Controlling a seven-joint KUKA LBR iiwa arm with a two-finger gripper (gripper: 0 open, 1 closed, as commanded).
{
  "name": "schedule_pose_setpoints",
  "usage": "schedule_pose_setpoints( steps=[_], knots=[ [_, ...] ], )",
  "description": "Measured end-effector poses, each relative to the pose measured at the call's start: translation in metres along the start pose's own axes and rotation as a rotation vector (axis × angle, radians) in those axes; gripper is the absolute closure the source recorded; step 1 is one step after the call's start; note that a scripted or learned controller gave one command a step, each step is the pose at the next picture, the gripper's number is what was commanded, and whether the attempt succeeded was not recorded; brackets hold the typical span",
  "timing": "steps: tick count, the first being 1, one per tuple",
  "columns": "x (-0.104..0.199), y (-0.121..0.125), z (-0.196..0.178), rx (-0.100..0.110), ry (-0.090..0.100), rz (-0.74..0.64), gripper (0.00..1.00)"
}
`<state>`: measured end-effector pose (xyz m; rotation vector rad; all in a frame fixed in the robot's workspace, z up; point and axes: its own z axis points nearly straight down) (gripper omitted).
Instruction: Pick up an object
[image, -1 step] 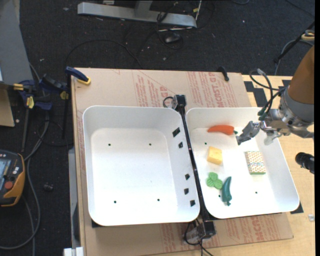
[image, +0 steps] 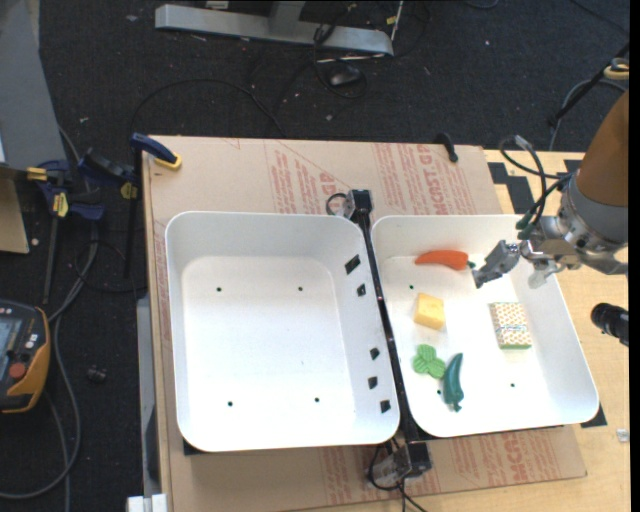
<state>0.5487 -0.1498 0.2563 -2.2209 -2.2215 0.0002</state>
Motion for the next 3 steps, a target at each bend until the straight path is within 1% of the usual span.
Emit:
schedule_pose_setpoints(
  steps=[2,3],
  knots=[
    [0.008,-0.012,0.09,0.004,0.001,0.0,0.0],
    [0.01,-0.011,0.152,0.005,0.001,0.0,0.0]
  ],
)
